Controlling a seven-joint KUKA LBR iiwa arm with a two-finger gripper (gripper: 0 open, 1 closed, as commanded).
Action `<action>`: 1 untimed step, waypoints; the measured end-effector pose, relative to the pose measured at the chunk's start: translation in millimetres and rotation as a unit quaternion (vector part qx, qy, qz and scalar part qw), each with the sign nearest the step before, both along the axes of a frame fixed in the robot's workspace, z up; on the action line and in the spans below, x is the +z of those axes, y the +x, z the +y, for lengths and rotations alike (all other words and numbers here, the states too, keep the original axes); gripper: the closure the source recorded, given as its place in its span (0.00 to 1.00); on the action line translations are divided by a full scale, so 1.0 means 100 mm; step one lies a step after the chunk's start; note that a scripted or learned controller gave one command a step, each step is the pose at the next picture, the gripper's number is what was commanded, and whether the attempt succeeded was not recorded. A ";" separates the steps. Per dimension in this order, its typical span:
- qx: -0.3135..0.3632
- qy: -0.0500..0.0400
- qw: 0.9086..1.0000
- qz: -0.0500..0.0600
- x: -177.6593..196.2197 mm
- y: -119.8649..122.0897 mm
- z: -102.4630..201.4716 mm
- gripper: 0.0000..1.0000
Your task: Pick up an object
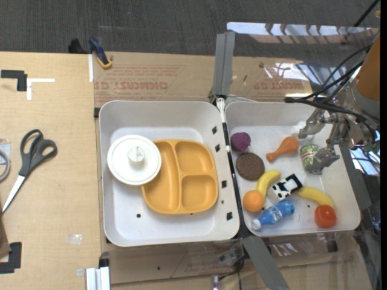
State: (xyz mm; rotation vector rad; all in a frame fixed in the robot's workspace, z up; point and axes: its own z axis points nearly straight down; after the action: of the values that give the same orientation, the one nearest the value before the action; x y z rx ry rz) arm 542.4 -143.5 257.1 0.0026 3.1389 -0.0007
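My gripper (319, 145) hangs over the far right part of the right bin (266, 116), its fingers spread open. A small green-and-white can (309, 155) stands just left of the lower fingertip (327, 159), not between the fingers. An orange drumstick toy (283, 149) lies to the can's left. Further into the bin are a purple item (240, 141), a brown disc (250, 165), a banana (267, 180), an orange (253, 201), a black-and-white toy (285, 186), a blue bottle (275, 214), a second banana (314, 194) and a red tomato (325, 216).
The left bin (121, 222) holds a yellow divided tray (181, 177) with a round white lid (134, 158) overlapping its left side. Scissors (30, 156) lie on the wooden bench at far left. Cables run above the gripper at the right.
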 end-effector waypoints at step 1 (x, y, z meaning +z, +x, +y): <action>0.014 -0.002 1.000 -0.008 -1.44 0.26 0.06 0.00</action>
State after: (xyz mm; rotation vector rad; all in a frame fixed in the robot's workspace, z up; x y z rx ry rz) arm 568.9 -137.0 112.6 -0.0400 3.1231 -0.0081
